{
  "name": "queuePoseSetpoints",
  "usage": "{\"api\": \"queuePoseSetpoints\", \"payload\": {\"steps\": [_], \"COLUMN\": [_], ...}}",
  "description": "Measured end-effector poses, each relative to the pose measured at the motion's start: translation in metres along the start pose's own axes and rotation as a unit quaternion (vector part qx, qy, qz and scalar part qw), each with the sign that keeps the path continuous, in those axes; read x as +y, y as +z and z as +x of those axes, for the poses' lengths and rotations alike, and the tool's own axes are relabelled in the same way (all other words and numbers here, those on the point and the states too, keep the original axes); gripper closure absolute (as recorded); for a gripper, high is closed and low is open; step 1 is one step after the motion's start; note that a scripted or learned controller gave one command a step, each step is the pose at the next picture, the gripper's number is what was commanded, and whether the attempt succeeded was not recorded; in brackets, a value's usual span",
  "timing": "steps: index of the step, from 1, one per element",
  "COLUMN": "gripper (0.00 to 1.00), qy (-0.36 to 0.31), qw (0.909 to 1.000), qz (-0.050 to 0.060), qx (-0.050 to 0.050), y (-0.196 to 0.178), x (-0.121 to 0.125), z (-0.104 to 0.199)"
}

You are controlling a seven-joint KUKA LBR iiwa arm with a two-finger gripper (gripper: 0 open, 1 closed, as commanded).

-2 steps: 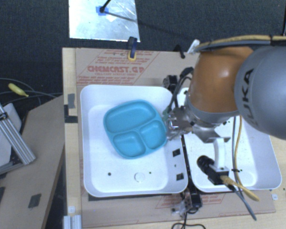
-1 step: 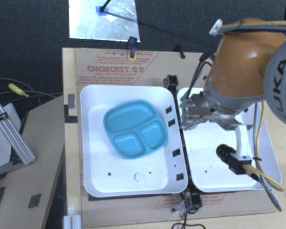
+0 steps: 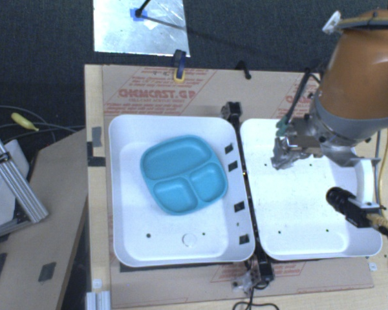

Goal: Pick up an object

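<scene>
blue plate [image 3: 183, 174] in left bin [image 3: 126, 237], gripper [image 3: 282, 154] over right bin [image 3: 310, 244], nothing visibly held, finger state can't tell

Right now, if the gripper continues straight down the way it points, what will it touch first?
Probably the bare floor of the right bin. The gripper hangs over its upper left part. The blue plate lies apart in the left bin. Depth is unclear.

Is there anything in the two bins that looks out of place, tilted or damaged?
Mildly odd: the blue divided plate lies turned at an angle to the walls of the left bin, not square. The gripper is over the right bin, away from it. No damage is visible.
</scene>
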State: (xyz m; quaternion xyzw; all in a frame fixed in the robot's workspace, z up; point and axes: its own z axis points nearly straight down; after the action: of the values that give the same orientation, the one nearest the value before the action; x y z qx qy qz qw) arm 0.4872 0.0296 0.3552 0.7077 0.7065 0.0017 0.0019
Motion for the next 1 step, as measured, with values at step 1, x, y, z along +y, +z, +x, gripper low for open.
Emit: {"api": "queuePoseSetpoints", "payload": {"steps": [1], "gripper": [1.0], "qy": [-0.004], "qw": [1.0], "qz": [0.001], "qx": [0.001], "y": [-0.057], "x": [0.0007], "z": [0.0536]}}
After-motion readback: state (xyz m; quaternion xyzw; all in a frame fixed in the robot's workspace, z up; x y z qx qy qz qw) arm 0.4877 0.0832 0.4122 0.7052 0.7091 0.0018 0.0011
